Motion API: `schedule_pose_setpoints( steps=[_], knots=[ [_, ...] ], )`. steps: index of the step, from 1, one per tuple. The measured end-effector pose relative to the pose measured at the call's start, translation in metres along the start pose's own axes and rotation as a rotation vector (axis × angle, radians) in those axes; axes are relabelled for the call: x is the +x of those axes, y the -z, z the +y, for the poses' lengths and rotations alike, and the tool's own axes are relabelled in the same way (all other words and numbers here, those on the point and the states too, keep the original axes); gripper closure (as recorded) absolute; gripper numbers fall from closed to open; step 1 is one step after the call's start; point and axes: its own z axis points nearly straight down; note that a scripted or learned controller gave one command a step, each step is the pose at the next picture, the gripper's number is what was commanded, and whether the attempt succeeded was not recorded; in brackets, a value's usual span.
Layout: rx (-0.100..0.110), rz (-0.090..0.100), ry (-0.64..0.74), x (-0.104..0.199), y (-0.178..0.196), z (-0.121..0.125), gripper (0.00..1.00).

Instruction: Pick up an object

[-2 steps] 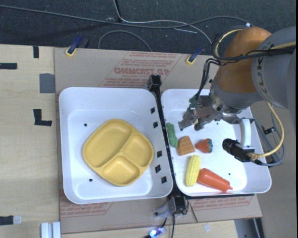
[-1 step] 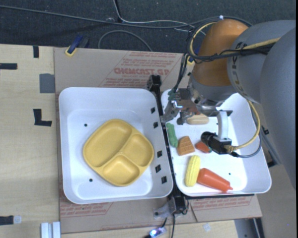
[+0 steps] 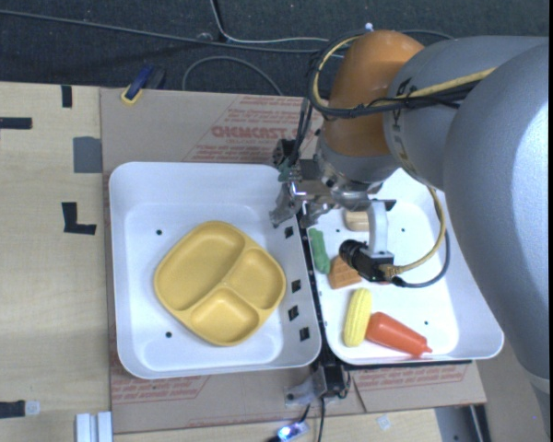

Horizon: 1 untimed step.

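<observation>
Above the bench [image 3: 37,274], the grey arm [image 3: 484,136] reached in from the right, with its orange band over the far part of the right bin [image 3: 463,328]. The gripper [image 3: 295,196] hung at the wall shared by the two bins, near their far end. Whether it was apart or closed could not be made out from this angle, and nothing was seen held in it.

Left bin [image 3: 134,247]: a yellow divided plate [image 3: 219,284] lay flat near the middle, with three compartments facing up.

Right bin: a green piece [image 3: 319,250] lay just beside the shared wall, with an orange wedge [image 3: 343,274] touching it on the near side. A tan block [image 3: 356,219] sat farther back, partly covered by the wrist. A yellow corn cob [image 3: 357,316] lay near the front, and an orange carrot [image 3: 396,334] lay just beside it, its tip pointing towards the right front corner.

Both bins rested on a sheet of brown cardboard [image 3: 249,127] with red print.
</observation>
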Motion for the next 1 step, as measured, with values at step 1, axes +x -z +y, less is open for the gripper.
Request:
schedule_pose_setpoints(
  steps=[1],
  knots=[
    [0.000, 0.000, 0.000, 0.0501, -0.0087, 0.0069, 1.00]
  ],
)
